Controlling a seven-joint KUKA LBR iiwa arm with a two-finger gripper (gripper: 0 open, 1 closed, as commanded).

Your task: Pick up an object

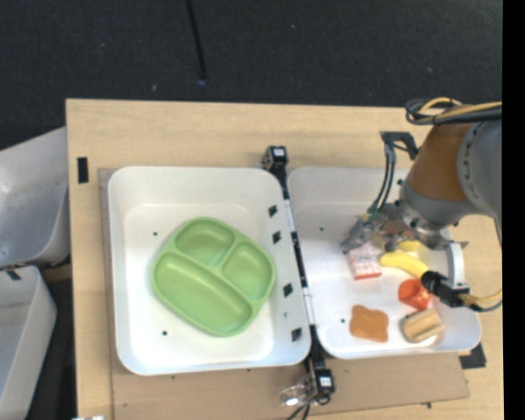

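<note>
Several small items lie in the right bin [332, 199]. A white and red box [364, 264] sits near its middle, with a yellow banana [402, 263] just to its right. Nearer the front are a red piece [413, 294], an orange-brown piece [368, 323] and a tan bread-like piece [423, 325]. My gripper [374, 232] hangs low in this bin, right above the box's far edge and beside the banana. The wrist hides its tip. I see nothing held.
A green divided plate [213, 275] lies in the left bin [131, 199]. The ridge [290, 243] between the bins carries black clips. The arm's orange band [437, 169] and cables [389, 173] hang over the right bin's far right part.
</note>
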